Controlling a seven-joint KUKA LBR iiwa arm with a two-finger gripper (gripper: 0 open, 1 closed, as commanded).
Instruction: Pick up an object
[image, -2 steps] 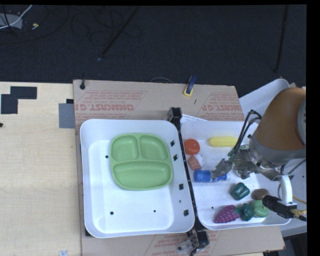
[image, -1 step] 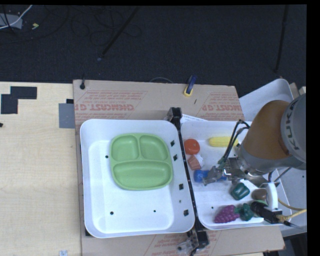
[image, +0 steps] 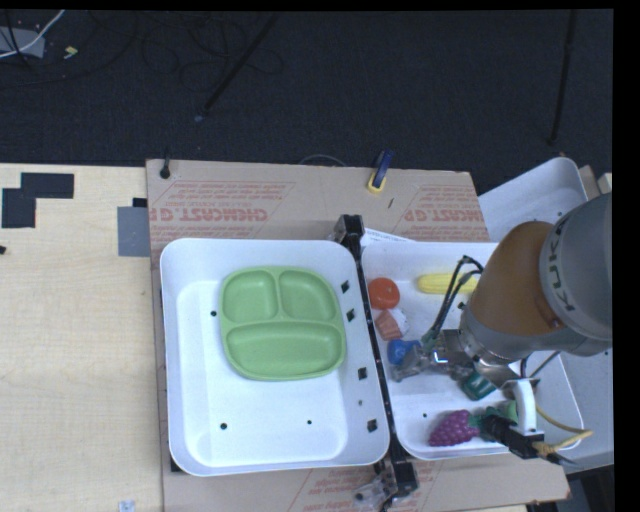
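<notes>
The gripper (image: 412, 364) is seen low in the right bin (image: 408, 418), beside a blue object (image: 402, 350), possibly touching it; its opening cannot be judged.

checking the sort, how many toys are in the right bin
5 visible: orange one, yellow one, blue one, purple grapes, green one. The arm may hide more.

Glossy white plastic bins (image: 190, 300), matt green plastic plate (image: 281, 323), printed brown cardboard (image: 250, 205).
</notes>
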